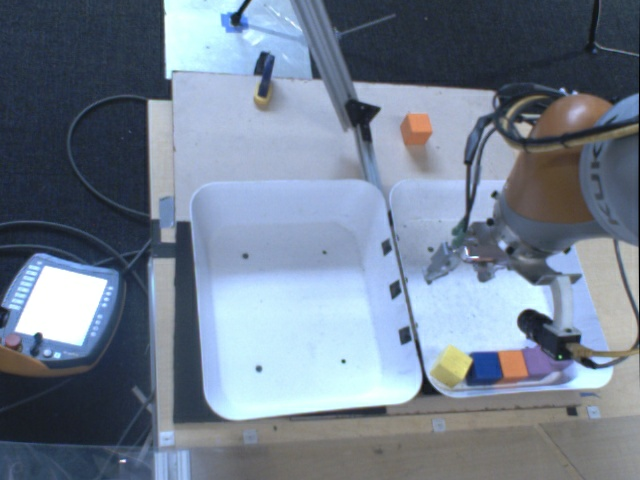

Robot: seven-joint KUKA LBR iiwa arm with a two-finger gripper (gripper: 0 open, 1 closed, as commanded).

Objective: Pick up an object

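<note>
Small yellow cube (pixel 451 365) sits at the near edge of the right white bin (pixel 420 230), first in a row with a blue cube (pixel 486 368), an orange cube (pixel 513 364) and a purple block (pixel 543 362). We see the two-finger gripper (pixel 462 259) above the bin floor, well apart from them; we cannot tell its spread.

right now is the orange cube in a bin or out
Out. The orange cube sits on the bench board beyond the right bin, apart from its rim.
</note>
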